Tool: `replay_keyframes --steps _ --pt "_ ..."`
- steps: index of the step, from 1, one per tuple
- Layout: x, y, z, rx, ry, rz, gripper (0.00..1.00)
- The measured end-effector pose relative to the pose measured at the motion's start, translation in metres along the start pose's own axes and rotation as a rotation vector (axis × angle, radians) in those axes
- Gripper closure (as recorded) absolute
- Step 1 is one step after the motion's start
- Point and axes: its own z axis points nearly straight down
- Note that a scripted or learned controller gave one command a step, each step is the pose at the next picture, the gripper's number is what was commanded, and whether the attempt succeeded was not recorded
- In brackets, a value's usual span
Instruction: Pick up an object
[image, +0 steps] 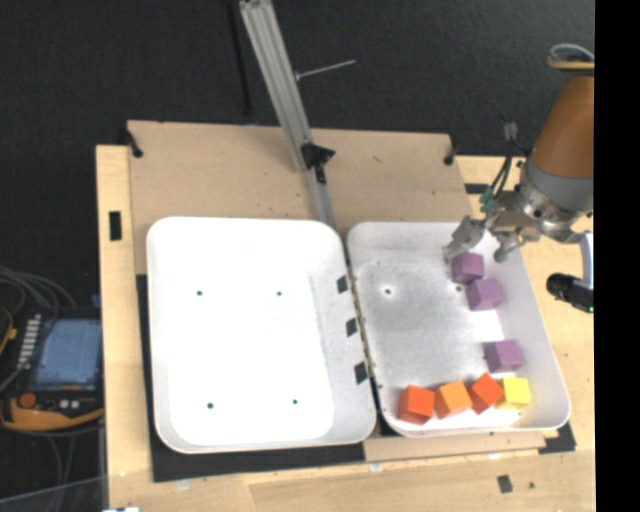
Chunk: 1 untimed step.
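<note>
- Claw (487, 240) sits over the far right part of the right bin (420, 300), fingers spread apart, nothing between them.
- Likely target: the top purple block (467, 267), lying on the bin floor just below the left finger, not between the fingers.
- To do it well, my guess: shift the claw a bit toward the near side so both fingers straddle that block, drop straight down, then close.
- Risk: second purple block (486, 293) sits just beside the first, nearly touching; a finger could land on it or shove both away.
- Bin's far wall is near, so fingers should stay off it on the way down.
- Arm (565, 140) comes in from the right, grey with an orange band.
- Right bin contents: three purple blocks, the third one (504, 354) lower down near the right wall, apart from the other two.
- Along the near wall, a row packed close: red block (417, 403), orange block (453, 398), another red block (487, 391), yellow block (516, 390).
- Row looks tight, harder to grasp than the purple ones.
- Left bin (250, 330) has no blocks, just a few small dark dots on its floor.
</note>
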Motion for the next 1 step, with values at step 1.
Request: replay_keyframes --steps 1 --pt "0.0018 0.0008 0.0422 -0.002 0.0 0.001 0.0"
